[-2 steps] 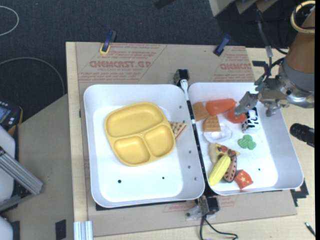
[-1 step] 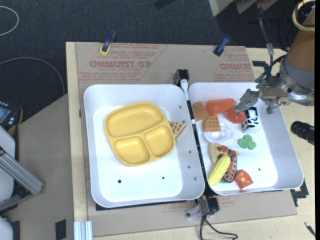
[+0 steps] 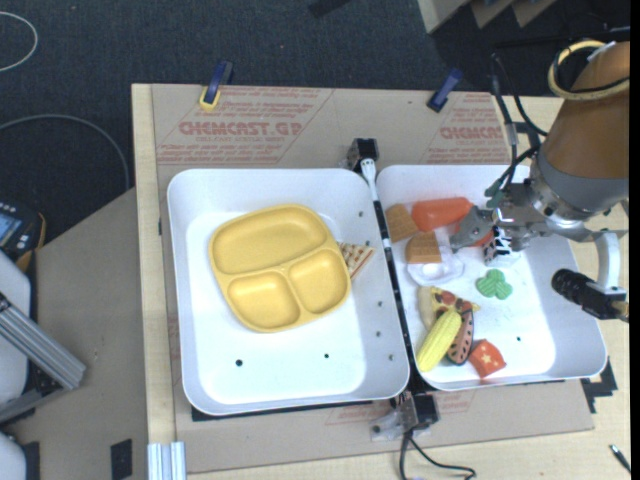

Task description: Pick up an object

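Note:
The right bin (image 3: 560, 340) holds several toy foods. An orange-red carrot (image 3: 440, 211) lies at its back beside a brown bread piece (image 3: 400, 221). A tan block (image 3: 423, 248) and a white ring (image 3: 446, 269) sit just in front. A green broccoli (image 3: 493, 287) lies mid-bin, with a yellow corn cob (image 3: 439, 337), a sausage (image 3: 463, 340) and a red piece (image 3: 487, 358) near the front. My gripper (image 3: 486, 236) hangs low over the bin between the carrot and the broccoli, just right of the tan block. I see nothing held.
The left bin (image 3: 200, 348) bears a yellow divided plate (image 3: 280, 266) and a waffle piece (image 3: 356, 258) by the divider. Clamps (image 3: 212, 85) hold the cardboard base at the back. A black part of the arm (image 3: 585, 293) juts over the right bin's right side.

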